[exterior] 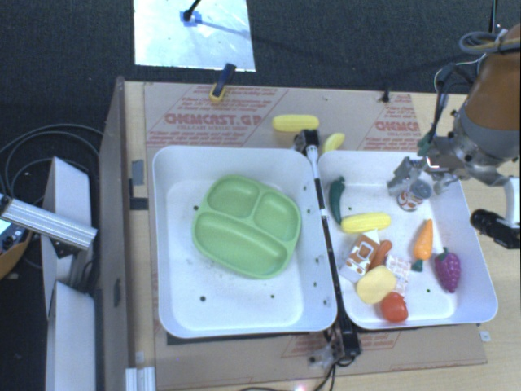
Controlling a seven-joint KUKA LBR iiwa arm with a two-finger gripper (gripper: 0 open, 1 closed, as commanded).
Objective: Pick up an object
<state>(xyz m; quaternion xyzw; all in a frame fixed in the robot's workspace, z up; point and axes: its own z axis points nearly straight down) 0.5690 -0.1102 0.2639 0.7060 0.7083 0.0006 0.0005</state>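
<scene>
Grey arm (488, 108) hangs in from the right, gripper (413, 179) low in the right bin (480, 300), just over a small round tin (415, 198); open or closed, can't tell. Toy food (375, 284) crowds nearby. Green plate (247, 226) sits in the left bin (175, 300). Cardboard (212, 120) underneath, dark carpet (65, 55) beyond.

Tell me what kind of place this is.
Most likely a robotics lab test bench, not a kitchen. Toy food such as a carrot and grapes lies in a white bin, a robot gripper hangs over it, and loose cables lie beside the bench.
</scene>
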